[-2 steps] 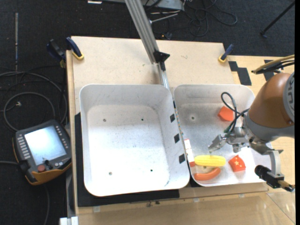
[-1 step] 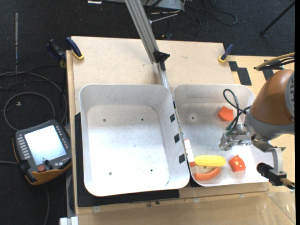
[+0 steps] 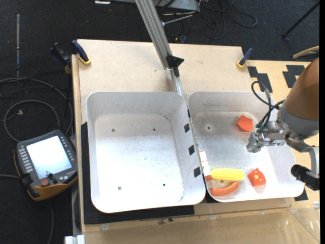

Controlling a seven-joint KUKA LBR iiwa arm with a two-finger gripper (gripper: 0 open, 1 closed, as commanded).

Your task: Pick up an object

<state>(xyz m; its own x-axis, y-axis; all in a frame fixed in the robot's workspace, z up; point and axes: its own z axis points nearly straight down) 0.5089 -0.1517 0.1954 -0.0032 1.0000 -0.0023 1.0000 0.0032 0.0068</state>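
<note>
Seen from above at a slant, a light wooden bench carries two shallow white bins side by side. The left bin shows a bare, speckled floor. The right bin holds four small objects. An orange block lies toward the far side of the bin floor, near the middle. Along the near edge lie a yellow corn cob, an orange sausage-shaped piece touching the cob on its near side, and a small red block with a pale mark on top, just beside the cob's right end.

The grey arm, with its orange band, reaches in from the right. Its gripper hangs over the right half of the right bin, between the orange block and the red block, apart from both. Nothing is visible between its tips. From this angle the tips merge into one grey mass, so whether the claw is open or closed cannot be told. A black cable loops from the wrist toward the far edge of the bin.

A slanted metal rail runs from the top of the view down to the gap between the bins. Yellow-tipped clamps grip the bench's far corners. A teach pendant with a pale screen lies on the dark floor to the left, amid cables.
</note>
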